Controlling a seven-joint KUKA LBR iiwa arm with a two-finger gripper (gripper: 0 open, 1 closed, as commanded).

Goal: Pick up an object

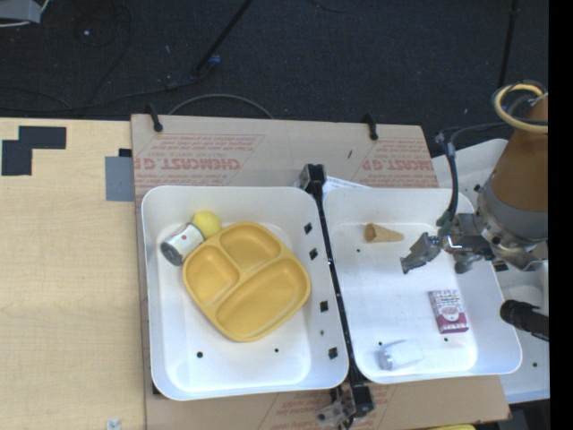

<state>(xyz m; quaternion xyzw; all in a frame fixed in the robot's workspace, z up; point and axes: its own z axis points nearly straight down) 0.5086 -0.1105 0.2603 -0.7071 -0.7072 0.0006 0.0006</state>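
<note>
My claw hangs over the right bin, toward its far right side, reaching in from the right edge of the scene; I cannot tell how it is set, for it shows only as a dark grey shape from above; I see nothing in its grasp. My arm, with its orange band, rises behind it at the far right.

In the right bin three things lie well apart; a small tan wedge rests on the far side of the floor, to the left of my claw and clear of it; a small red and white packet lies flat toward the right wall, nearer than my claw; a pale, whitish object, too blurred to name, sits near the near wall.

The left bin holds a yellow divided plate with three compartments, lying flat and taking up the middle of the floor; at its far left edge a small yellow ball sits just beside the plate, and a short grey and white cylinder lies on its side, touching or nearly touching both the ball and the plate.

Both bins rest on a sheet of printed cardboard; a pale wooden bench top spreads to the left.
</note>
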